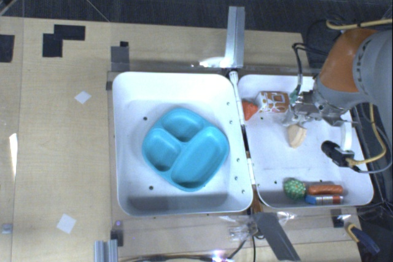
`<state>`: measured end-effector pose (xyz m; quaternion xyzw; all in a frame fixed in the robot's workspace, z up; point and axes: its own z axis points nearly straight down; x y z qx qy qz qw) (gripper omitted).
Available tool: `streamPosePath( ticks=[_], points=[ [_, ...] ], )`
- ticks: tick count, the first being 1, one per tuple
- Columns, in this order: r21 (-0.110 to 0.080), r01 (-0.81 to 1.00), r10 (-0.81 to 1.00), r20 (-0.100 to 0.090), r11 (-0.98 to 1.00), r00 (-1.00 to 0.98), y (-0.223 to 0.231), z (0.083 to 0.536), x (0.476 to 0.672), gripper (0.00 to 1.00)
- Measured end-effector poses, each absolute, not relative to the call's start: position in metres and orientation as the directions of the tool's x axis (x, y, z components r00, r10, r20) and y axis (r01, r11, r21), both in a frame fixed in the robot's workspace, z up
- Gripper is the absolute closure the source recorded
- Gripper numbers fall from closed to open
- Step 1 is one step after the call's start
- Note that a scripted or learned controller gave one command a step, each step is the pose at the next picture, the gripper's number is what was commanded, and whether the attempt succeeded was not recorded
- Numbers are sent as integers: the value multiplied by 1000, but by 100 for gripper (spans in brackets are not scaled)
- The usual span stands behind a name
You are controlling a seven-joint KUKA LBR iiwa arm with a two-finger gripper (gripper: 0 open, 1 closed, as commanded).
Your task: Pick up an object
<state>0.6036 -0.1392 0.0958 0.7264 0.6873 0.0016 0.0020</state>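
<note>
Now the pincer (299, 118) is hovering in the right bin (270, 172).
A pale wedge (296, 135) is lying just below it; its grip state cannot be told.

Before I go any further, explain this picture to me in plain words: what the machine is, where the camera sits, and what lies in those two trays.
One camera looks down at a slant on a bench with two shallow white bins. The grey machine with the orange band is a robot arm reaching in from the right; its tool hangs over the right bin. Whether it grips anything, I cannot tell. The left bin holds a blue divided tray. The right bin holds a small brown-and-white box, a reddish item, a pale wedge, a green ball and an orange tube.
</note>
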Motion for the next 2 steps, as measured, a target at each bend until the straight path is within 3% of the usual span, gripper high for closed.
streamPosePath(
  ticks=[1, 2],
  points=[
    [6, 991, 991, 1, -132, 132, -69, 186, 625, 100],
    [3, 986, 986, 1, -166, 166, -27, 185, 563, 100]
  ],
)
